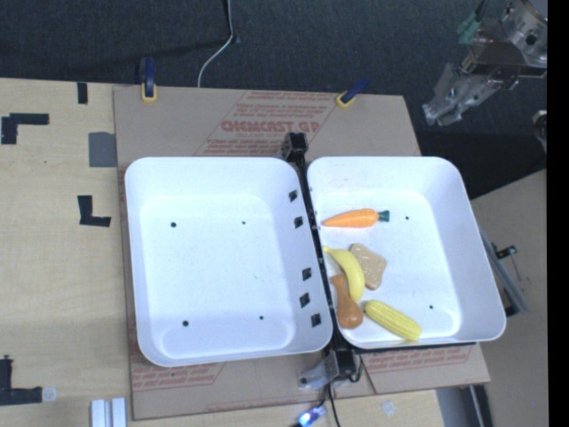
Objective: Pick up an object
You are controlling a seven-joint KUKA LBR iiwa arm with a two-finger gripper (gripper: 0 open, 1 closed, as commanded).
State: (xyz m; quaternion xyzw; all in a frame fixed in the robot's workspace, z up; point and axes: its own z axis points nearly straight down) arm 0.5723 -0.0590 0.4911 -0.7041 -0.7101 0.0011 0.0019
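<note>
We see the grey two-finger gripper (444, 105) at the upper right of the view, above the dark floor and well apart from both bins; the arm above it is cut off by the frame edge. We cannot tell the state of the pincer at this distance and blur.

All candidate objects lie in the right shallow white plastic bin (449, 185), clustered near its left wall. An orange toy carrot with a green tip (354, 218) lies crosswise and alone. Below it, a yellow toy banana (348, 272) overlaps a tan flat piece (372, 267) whose shape we cannot make out. A brown-orange elongated item (347, 308) is partly hidden under the banana. A yellow toy corn cob (391, 319) lies just beside it.

The left shallow white plastic bin (213, 172) adjoins the right one.
</note>
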